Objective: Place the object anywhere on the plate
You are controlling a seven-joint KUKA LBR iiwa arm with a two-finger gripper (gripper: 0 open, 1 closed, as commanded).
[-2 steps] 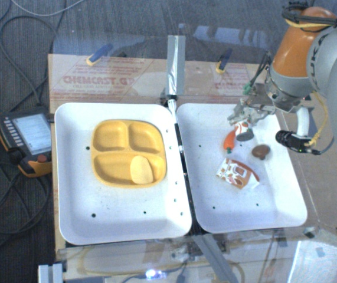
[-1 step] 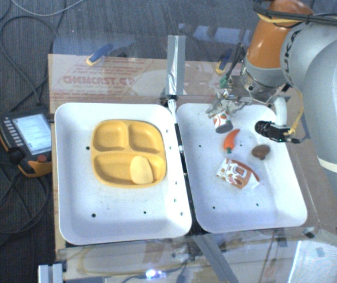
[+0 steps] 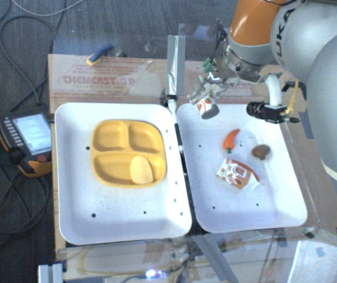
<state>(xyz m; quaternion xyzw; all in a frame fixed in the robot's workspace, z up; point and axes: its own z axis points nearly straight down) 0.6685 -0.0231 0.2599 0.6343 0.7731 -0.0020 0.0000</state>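
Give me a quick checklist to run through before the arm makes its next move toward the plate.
1. Object between the gripper fingers: ok, a small orange and white item sits there, above the right bin's far left corner.
2. Grip firmness: cannot tell.
3. Yellow plate in the left bin: ok.
4. Free room on the plate: ok, a pale oval piece fills one compartment, the others look open.
5. Path over the divider between bins: ok, nothing stands on it.
6. Carrot, brown piece and packet out of the way: ok.
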